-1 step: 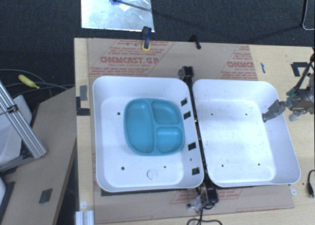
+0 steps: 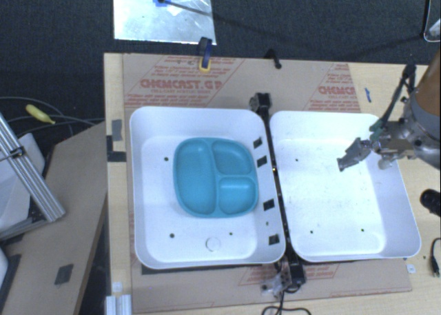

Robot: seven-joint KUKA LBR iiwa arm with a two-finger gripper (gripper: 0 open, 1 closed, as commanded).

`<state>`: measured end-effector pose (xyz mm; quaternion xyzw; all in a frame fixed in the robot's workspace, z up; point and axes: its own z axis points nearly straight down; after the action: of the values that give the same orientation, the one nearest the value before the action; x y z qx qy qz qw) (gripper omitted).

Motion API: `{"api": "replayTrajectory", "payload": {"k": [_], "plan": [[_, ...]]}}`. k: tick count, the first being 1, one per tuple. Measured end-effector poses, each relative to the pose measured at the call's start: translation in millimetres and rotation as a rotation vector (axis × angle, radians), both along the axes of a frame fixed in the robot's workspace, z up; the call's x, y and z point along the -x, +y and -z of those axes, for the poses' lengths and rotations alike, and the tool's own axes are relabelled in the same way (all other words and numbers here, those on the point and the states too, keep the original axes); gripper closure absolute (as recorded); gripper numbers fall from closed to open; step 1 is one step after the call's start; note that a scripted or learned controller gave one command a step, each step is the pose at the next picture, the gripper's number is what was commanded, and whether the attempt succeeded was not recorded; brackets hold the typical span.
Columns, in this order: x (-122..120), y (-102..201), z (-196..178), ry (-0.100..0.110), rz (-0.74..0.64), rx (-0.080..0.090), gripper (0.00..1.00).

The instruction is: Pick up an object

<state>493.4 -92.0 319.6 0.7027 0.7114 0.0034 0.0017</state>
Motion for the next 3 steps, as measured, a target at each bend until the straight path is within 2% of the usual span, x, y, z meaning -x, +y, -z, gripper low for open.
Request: {"api": "replayTrajectory", "payload": {"k": [1, 2, 3], "plan": [[10, 0, 153, 0.021, 0.012, 0.0, 0.0], [6, -1, 135, 0.002, 0.011, 0.003, 1.0], [4, 86, 22, -0.008, -0.002, -0.001, 1.0]]}}
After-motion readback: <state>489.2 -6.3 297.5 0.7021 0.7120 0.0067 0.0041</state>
